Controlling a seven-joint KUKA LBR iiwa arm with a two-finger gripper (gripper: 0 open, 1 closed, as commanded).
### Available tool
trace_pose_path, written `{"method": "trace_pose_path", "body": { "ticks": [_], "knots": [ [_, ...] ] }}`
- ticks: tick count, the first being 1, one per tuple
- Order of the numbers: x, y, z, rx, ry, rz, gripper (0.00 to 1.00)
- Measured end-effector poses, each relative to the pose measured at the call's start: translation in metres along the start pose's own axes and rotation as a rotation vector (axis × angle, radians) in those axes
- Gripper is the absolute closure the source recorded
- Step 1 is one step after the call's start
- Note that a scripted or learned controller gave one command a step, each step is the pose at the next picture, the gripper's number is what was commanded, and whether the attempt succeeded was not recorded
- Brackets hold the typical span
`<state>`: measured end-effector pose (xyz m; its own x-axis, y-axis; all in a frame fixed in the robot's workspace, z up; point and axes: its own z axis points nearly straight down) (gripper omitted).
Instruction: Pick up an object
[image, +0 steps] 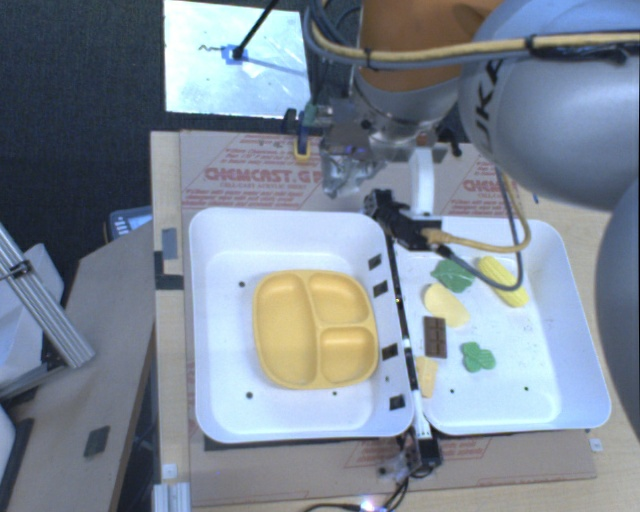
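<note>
My gripper (342, 178) hangs over the cardboard just behind the back rim of the left bin (215, 300), high above the bench. Nothing shows in it. A yellow divided plate (315, 328) lies in the middle of the left bin. In the right bin (560, 380) lie a green leaf (452, 276), a yellow corn cob (503, 280), a pale yellow piece (445, 306), a brown block (434, 336), a small green broccoli-like piece (477, 356) and a pale yellow wedge (427, 376).
The grey arm (560, 100) covers the upper right and overhangs the back of the right bin. A divider with black clips (393, 320) separates the two bins. A metal rail (40, 310) stands off the bench at the left.
</note>
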<state>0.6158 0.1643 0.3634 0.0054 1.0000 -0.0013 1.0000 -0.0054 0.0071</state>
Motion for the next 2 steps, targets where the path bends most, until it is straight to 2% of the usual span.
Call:
{"method": "trace_pose_path", "body": {
  "ticks": [1,2],
  "knots": [
    [0.037,0.017,-0.183,-0.014,0.008,-0.012,1.00],
    [0.035,0.027,0.047,0.020,-0.003,-0.006,1.00]
  ]
}}
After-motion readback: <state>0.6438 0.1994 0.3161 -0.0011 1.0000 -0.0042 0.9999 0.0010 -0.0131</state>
